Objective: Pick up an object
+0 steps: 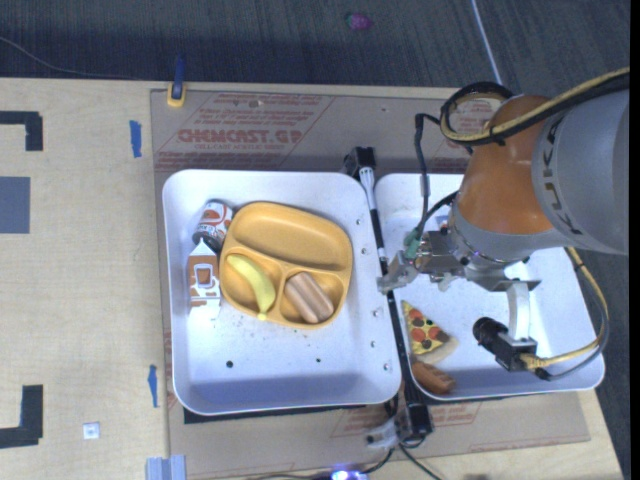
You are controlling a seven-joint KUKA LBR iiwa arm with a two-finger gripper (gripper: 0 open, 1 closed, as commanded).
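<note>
Gripper [392, 276] hovering over right bin [570, 368] near pizza slice [427, 334], finger state impossible to tell, nothing visibly grasped, pickup pending.

Robotics lab, taped plywood bench [80, 298], white bins [290, 388], cables

Pale wooden bench [80, 298] with blue tape marks, dark grey carpet floor [250, 18] beyond.
</note>
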